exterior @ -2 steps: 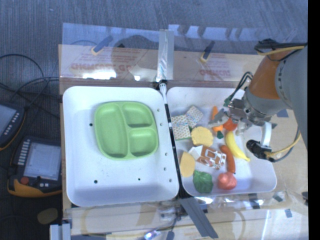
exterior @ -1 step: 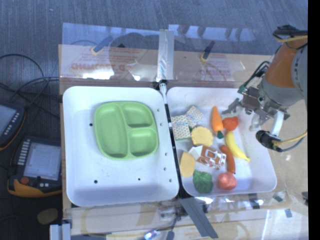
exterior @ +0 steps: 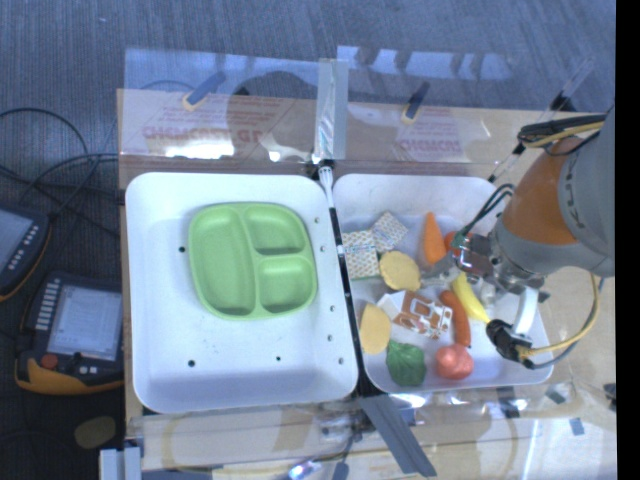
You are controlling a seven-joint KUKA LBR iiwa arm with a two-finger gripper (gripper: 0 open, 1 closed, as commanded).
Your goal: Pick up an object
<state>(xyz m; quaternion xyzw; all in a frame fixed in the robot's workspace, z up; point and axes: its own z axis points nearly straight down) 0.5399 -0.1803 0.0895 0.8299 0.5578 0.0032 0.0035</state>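
The right bin (exterior: 420,186) holds several toy foods. An orange carrot (exterior: 432,236) lies at the back, with two checkered crackers (exterior: 389,230) to its left. A yellow slice (exterior: 399,268) and an orange-and-white waffle piece (exterior: 422,315) sit mid-bin. Further forward are a yellow banana (exterior: 471,303), a red tomato (exterior: 453,362), a green pepper (exterior: 405,362) and a pale yellow piece (exterior: 374,329). My gripper (exterior: 468,256) hangs low over the bin's right side, just right of the carrot and above the banana. The wrist body hides its tips.
The left bin (exterior: 160,358) carries a green divided plate (exterior: 252,258). A raised rim (exterior: 340,268) separates the two bins. The arm's grey and orange body (exterior: 555,213) covers the right bin's right wall, with a looping cable (exterior: 560,343) near the front right corner.
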